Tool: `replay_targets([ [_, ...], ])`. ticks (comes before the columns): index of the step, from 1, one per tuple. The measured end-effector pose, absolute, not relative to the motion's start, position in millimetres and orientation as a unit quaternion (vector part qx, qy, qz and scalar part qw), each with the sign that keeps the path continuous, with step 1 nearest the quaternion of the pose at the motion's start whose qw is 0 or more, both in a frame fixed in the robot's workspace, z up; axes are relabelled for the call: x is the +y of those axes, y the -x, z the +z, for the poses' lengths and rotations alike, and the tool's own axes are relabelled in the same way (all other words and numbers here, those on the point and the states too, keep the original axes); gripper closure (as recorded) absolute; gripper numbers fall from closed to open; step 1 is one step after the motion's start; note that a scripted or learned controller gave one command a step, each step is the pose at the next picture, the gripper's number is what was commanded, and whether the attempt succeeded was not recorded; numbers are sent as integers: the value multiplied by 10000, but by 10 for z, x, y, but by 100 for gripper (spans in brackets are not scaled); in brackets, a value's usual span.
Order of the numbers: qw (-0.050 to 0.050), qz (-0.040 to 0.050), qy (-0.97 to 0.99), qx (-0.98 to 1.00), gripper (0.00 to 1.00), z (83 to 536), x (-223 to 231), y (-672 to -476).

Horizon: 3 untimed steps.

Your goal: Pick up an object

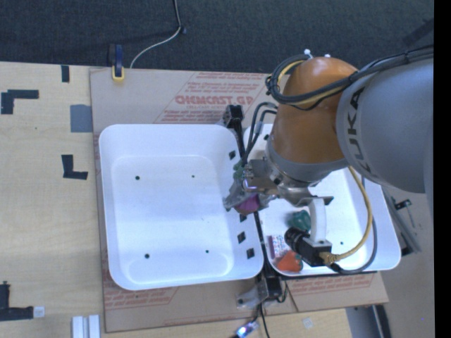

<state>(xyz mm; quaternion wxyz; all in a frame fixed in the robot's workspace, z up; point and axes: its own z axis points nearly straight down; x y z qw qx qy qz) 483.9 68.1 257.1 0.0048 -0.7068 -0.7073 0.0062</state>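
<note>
My gripper (244,194) hangs over the divide between the two bins, below the orange band (310,111) of the arm. A small purple object (249,204) shows between its fingers, and the gripper is shut on it. In the right bin (384,255) a dark green object (301,220) lies just right of the gripper. An orange object (287,262) sits near that bin's front edge, with a white and red labelled item (276,245) beside it. The arm hides much of the right bin.
The left bin (116,210) lies to the left of the gripper, on a cardboard sheet (204,97). Black cables (243,136) run down along the arm to the wrist. A yellow clamp (117,67) sits at the cardboard's back left corner.
</note>
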Motion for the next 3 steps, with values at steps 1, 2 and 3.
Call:
replay_targets([
  [1,11,36,7104,-7037,100,2237,-243,-4822],
  [2,13,25,7088,-7054,100,2051,-717,-4824],
  [3,-79,-58,7054,-7087,100,3494,-601,-5647],
])
